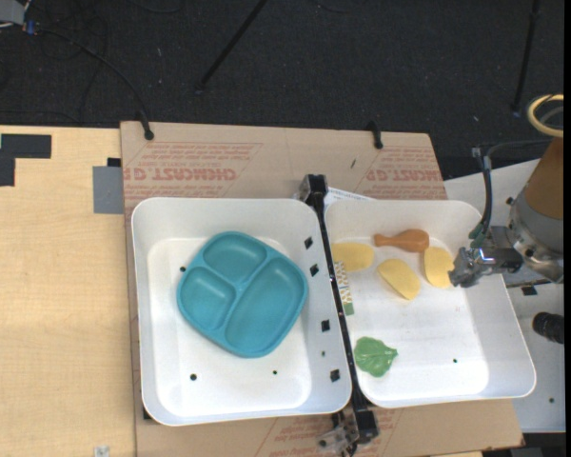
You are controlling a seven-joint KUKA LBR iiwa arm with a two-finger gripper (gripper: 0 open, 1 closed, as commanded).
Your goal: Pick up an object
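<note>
Right bin (495, 369) holding three yellow pieces (400, 278), a brown drumstick-shaped toy (404, 240) and a green leaf (373, 356); the gripper (468, 265), at the bin's right edge just beside the rightmost yellow piece, is too small and blurred to judge; teal divided plate (243, 293) in the left bin (162, 369).

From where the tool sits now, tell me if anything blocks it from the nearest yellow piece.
Nothing visible does. The tool is at the right bin's right side, right beside the nearest yellow piece. The other yellow pieces, the brown drumstick and the green leaf lie farther left, out of the way.
</note>
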